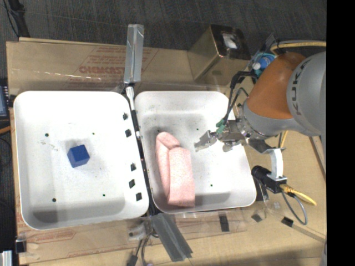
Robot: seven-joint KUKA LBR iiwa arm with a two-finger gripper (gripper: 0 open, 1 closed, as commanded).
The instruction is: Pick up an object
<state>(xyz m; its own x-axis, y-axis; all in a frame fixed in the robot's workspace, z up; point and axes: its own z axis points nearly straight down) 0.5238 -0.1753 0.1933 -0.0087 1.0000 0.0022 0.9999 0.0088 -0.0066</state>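
- The left bin (33,165) is seen with wide bare floor on every side of its single item.
- The right bin (183,101) is shared by the arm's end and a pink piece; bare floor is left along the far wall and beside the right rim.
- The pink foam block (176,170) is laid lengthwise near the dividing rims.
- The gripper (203,142) is held over the right bin, just right of the block, slightly spread, with nothing pinched.
- The blue cube (78,155) is found left of centre in the left bin, well apart from the walls.
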